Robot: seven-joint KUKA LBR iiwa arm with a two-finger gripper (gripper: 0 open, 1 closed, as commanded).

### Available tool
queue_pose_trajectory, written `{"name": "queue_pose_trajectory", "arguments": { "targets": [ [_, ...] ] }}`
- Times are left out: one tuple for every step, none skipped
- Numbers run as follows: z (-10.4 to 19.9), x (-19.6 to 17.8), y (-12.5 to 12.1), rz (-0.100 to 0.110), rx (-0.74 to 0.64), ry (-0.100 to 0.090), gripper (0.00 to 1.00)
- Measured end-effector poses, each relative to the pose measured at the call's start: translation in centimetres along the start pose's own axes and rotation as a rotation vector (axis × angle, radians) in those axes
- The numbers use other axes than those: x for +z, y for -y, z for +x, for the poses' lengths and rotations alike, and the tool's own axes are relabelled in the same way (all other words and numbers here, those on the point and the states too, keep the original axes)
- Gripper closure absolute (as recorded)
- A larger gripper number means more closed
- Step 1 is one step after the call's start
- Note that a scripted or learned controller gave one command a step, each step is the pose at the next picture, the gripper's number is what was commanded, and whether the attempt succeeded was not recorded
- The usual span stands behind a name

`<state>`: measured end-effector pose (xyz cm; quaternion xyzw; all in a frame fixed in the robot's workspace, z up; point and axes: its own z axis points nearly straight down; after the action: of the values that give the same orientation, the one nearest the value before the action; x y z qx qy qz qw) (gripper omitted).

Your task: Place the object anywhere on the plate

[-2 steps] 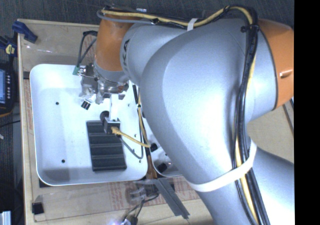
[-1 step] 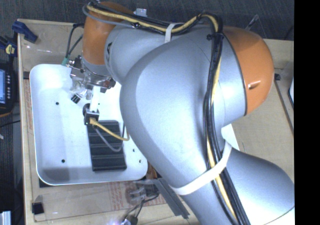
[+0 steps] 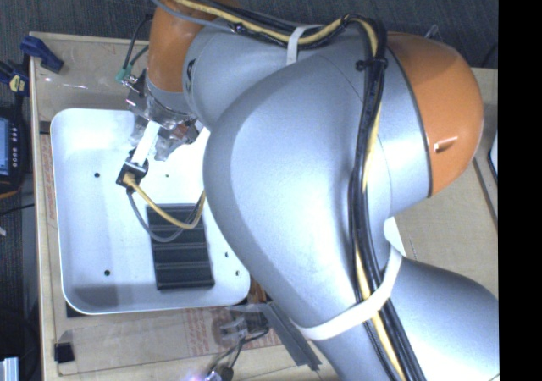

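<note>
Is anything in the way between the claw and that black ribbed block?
Nothing visible. The gripper hangs over the left bin, the black ribbed block lies on its floor nearer the camera, and no other thing sits between them. The arm covers the bench to the right, so the way onward cannot be judged.

The block (image 3: 182, 259) is black and ribbed, the bin (image 3: 85, 218) white, the arm (image 3: 296, 168) grey with orange.

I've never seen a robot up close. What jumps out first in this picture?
The huge grey robot arm with orange bands fills the middle and right, bending over the bench. Its gripper hangs over the far part of the shallow white bin on the left, where a dark ribbed rectangular slab lies toward the near wall.
</note>
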<state>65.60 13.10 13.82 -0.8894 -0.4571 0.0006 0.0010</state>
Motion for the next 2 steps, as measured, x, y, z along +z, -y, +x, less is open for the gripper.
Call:
{"name": "queue_pose_trajectory", "arguments": {
  "targets": [
    [-1.7, 4.8, -1.1, 0.005, 0.185, 0.004, 1.0],
    [2.8, 3.3, 2.5, -0.002, 0.38, 0.0, 1.0]
  ]
}}
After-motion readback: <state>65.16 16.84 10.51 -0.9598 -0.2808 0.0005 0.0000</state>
